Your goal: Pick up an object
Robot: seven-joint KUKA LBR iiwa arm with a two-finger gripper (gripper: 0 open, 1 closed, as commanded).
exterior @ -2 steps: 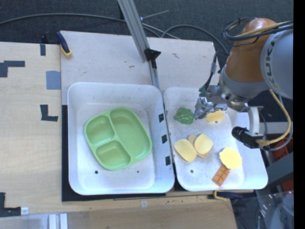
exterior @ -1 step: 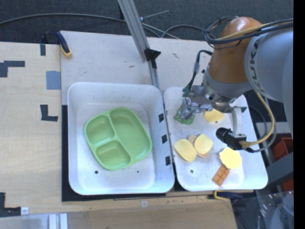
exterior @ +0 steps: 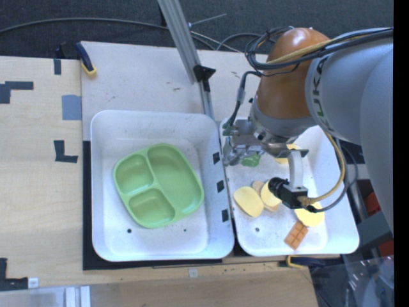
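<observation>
Objects for picking lie in the right bin on my camera view: a small green piece near the bin's upper left, a pale yellow rounded piece just below it, another yellow piece touching its right side, a flat yellow piece further right, and an orange-brown waffle-like block near the bin's front edge. From where I sit, the hand is low over the upper left corner of that bin, just beside the green piece; whether it touches that piece I cannot tell. I cannot tell either whether the hand is released or clenched, since the metal parts blur together at this slant. Behind it I see the grey arm with its orange band coming in from the right, and a black cable fitting hanging over the yellow pieces. The left bin carries a green divided plate with three compartments, lying flat near its middle. Both bins rest side by side on the bench, which shows dark tape marks on its left part.
</observation>
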